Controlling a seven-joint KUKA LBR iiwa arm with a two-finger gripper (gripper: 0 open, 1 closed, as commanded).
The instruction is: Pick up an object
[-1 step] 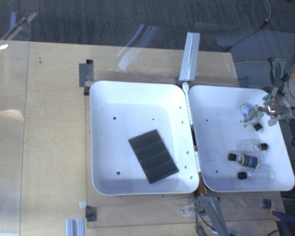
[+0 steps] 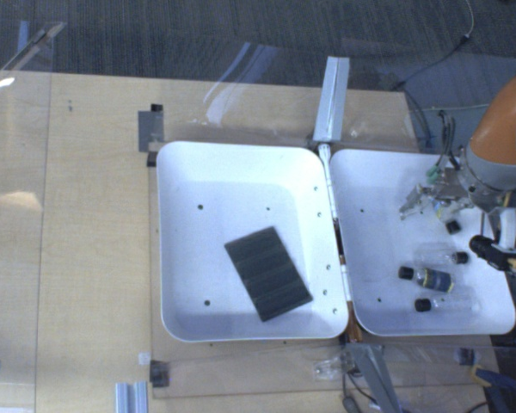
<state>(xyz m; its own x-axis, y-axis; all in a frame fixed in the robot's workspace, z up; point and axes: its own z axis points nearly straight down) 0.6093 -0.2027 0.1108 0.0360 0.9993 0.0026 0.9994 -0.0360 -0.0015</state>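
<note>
While the bench (image 2: 69,256) lay pale and wood-coloured under a clear sheet that threw back soft glare, dark grey carpet (image 2: 198,15) ran behind it toward twelve o'clock, with a black cable (image 2: 464,33) trailing across it at one o'clock. Two white bins sat side by side: the left bin (image 2: 181,231) and the right bin (image 2: 370,308), their rims touching along a hinge-like seam, with a grey metal bar (image 2: 331,101) standing off that seam toward twelve o'clock.

One flat, dark ribbed pad (image 2: 268,273) lay tilted in the left bin, toward its five o'clock corner, well apart from anything else.

At three o'clock the arm (image 2: 503,136) was cut off by the frame edge, only its orange band and grey wrist in view. The gripper (image 2: 439,198) hung over the right bin's upper half; its metal parts blurred together against the white floor, so I could not tell how the claw stood, nor whether anything sat in it.

In the right bin I counted one small bottle (image 2: 436,280) with a blue label, lying on its side near four o'clock, and roughly four small dark pieces (image 2: 423,305) scattered around it, too small to name. A clear plastic item near them was hard to make out.
</note>
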